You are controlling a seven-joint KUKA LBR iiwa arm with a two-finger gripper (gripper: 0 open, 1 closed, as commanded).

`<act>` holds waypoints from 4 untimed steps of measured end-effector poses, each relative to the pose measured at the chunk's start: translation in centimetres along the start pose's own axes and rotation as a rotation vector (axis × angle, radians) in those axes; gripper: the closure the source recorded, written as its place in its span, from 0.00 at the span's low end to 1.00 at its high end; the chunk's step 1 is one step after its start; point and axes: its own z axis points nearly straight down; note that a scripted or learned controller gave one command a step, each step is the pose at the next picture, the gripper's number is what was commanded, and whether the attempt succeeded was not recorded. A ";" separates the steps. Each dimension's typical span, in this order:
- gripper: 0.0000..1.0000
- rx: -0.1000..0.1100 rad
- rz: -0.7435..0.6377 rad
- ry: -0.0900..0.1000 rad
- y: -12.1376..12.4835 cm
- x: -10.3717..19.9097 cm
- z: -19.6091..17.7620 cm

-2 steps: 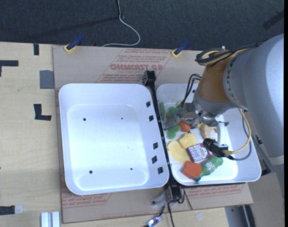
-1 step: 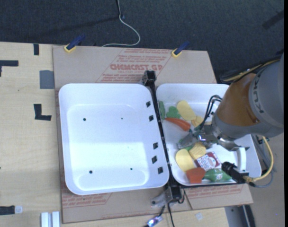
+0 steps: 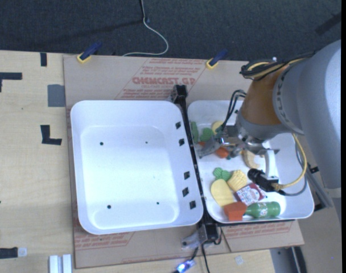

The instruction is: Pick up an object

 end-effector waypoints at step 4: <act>1.00 -0.010 0.002 -0.001 8.5 1.2 -13.5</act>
